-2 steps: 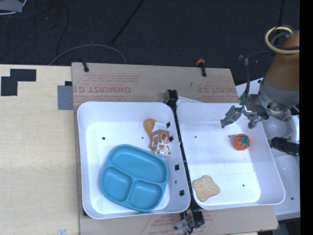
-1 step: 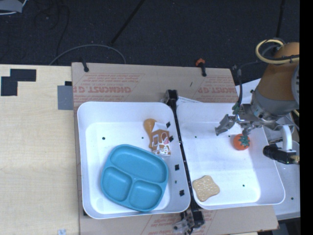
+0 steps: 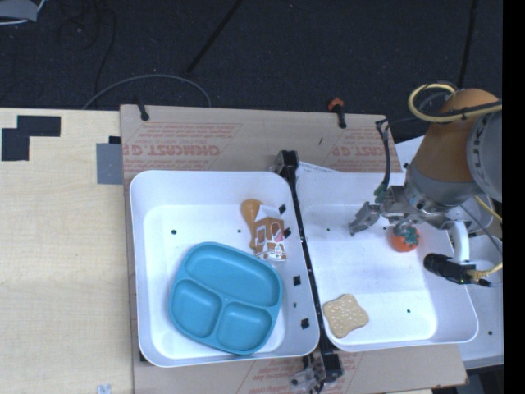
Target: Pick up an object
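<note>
My gripper (image 3: 382,222) hangs low over the middle of the right bin (image 3: 459,322), open, with one grey finger (image 3: 362,218) splayed out to the left. A small red and orange ball-like object (image 3: 404,239) lies on the bin floor right beside the gripper's right side; it is not between the fingers. A slice of toy toast (image 3: 344,314) rests near the right bin's front left corner. In the left bin (image 3: 152,212) a blue divided plate (image 3: 224,296) lies flat, with a brown and white patterned toy (image 3: 264,230) behind it.
A black divider rail (image 3: 297,236) runs between the two bins. Both bins sit on a cardboard sheet (image 3: 205,138) on the bench. The arm's orange band (image 3: 451,142) looms over the right bin's back right.
</note>
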Controlling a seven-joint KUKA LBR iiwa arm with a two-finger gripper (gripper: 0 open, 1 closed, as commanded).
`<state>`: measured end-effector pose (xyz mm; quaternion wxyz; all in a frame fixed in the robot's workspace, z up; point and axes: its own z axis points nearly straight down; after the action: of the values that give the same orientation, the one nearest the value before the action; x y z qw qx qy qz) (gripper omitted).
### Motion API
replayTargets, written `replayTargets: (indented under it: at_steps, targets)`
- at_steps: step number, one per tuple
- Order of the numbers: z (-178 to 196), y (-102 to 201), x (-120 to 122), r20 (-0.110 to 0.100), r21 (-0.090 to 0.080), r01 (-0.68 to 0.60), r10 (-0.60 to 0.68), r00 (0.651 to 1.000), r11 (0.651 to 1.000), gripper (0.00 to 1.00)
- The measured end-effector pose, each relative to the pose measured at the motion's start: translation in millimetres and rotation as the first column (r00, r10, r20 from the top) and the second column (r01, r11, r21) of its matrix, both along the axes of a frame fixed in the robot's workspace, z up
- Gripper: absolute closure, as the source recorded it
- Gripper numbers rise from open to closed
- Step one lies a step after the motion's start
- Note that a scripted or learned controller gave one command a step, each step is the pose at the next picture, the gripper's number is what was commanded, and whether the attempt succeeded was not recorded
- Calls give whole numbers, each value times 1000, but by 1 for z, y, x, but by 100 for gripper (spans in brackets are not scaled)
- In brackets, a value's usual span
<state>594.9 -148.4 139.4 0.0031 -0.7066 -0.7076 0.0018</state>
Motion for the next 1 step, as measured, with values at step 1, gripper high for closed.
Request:
replayTargets:
  at_steps: [1]
  targets:
    - [-54, 1, -1, -1, 0, 2, -2, 1000, 1000, 0]
